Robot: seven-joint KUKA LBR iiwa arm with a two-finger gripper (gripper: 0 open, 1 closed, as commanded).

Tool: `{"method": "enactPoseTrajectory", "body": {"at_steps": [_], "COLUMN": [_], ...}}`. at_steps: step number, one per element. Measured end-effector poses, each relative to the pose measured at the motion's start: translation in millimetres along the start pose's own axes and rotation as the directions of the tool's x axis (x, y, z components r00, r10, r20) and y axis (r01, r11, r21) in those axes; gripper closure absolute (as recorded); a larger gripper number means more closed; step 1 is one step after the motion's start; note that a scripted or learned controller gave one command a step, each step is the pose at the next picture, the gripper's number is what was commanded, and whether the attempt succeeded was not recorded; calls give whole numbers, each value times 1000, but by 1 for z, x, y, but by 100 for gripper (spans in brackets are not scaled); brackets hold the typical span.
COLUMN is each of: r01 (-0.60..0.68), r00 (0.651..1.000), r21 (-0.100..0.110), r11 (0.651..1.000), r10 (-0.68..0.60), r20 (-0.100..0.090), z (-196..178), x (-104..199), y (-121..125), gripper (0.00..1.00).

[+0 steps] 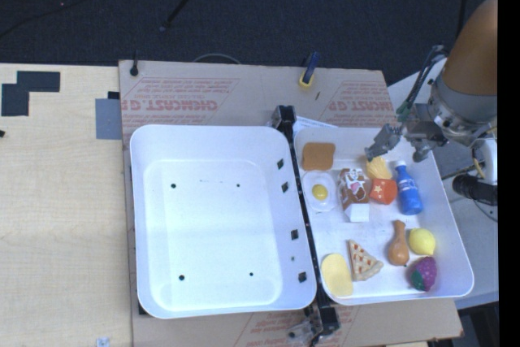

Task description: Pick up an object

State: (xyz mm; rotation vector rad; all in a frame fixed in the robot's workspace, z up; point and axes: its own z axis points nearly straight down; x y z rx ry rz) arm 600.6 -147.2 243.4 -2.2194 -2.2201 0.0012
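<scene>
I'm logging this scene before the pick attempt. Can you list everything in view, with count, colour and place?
Bins: 2, white, side by side on the bench.
Toast slice: 1, brown, right bin, far left corner.
Fried egg: 1, white with yellow yolk, below the toast.
Bottle: 1, blue, right bin, right side.
Lemon: 1, yellow, right bin, near right.
Drumstick: 1, brown, left of the lemon.
Pizza slice: 1, orange-red, right bin, near edge.
Clamp: 1, blue and yellow, far cardboard edge.
Arm: 1, grey and orange, right.
Gripper: 1, grey, above the right bin's far edge.
</scene>
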Motion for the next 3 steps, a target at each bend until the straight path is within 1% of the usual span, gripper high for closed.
{"method": "enactPoseTrajectory", "body": {"at_steps": [1, 2, 3], "r01": [0, 7, 7], "r00": [1000, 1000, 1000], "r21": [6, 25, 25], "r11": [1000, 1000, 1000], "r10": [0, -7, -6], "r20": [2, -7, -7], "z": [153, 154, 142], "x": [53, 34, 33], "y": [-21, 26, 25], "gripper": [0, 0, 100]}}
